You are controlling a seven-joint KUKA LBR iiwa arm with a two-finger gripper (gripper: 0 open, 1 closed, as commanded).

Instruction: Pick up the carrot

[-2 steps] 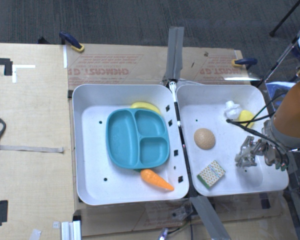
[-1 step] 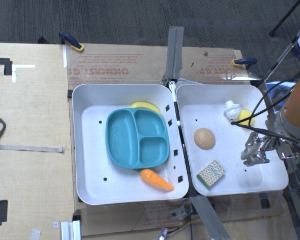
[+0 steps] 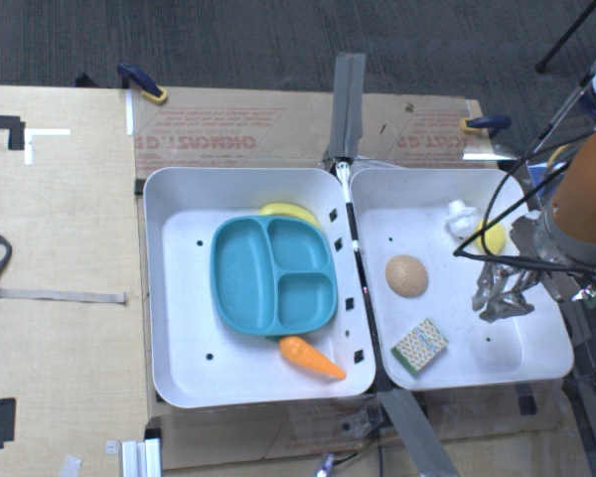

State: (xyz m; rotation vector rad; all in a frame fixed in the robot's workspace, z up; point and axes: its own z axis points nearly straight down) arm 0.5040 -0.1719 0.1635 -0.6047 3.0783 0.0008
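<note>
The carrot [image 3: 312, 358] lies in the left bin [image 3: 169, 266], near its front edge at about five o'clock from the blue tray [image 3: 274, 273], its thick end touching or just under the tray's rim, its tip pointing toward four o'clock. It looks like a toy: light, stiff, smooth, probably a bit slippery and apt to roll. I'd take it across the thick middle, fingers square to its length, minding the tray beside it. The gripper [image 3: 504, 301] hangs over the right bin [image 3: 546, 366], at three o'clock from the egg [image 3: 407, 275], well apart from the carrot; whether it is spread or closed I cannot tell.
</note>
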